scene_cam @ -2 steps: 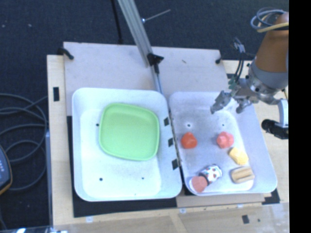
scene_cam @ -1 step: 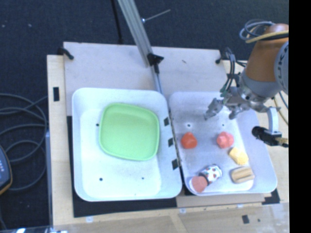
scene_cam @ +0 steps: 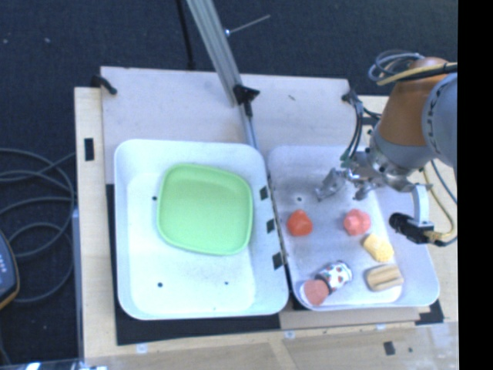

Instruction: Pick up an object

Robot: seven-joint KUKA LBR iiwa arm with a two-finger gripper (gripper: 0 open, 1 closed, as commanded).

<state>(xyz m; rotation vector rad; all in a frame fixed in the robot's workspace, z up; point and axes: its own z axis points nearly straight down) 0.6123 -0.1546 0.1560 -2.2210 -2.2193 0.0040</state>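
We see the gripper (scene_cam: pixel 333 183), grip unclear, over the right bin (scene_cam: pixel 296 164); orange ball (scene_cam: pixel 300 223) at seven o'clock, pink ball (scene_cam: pixel 357 222) at four.

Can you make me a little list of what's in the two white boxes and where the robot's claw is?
left bin: a green plate
right bin: six small things
orange ball: near the bin's left side
pink ball: right of the orange ball
yellow piece: below the pink ball
tan bread roll: near the front right corner
small can: at the front, lying down
pink disc: beside the can
gripper: over the right bin, above the two balls, holding nothing
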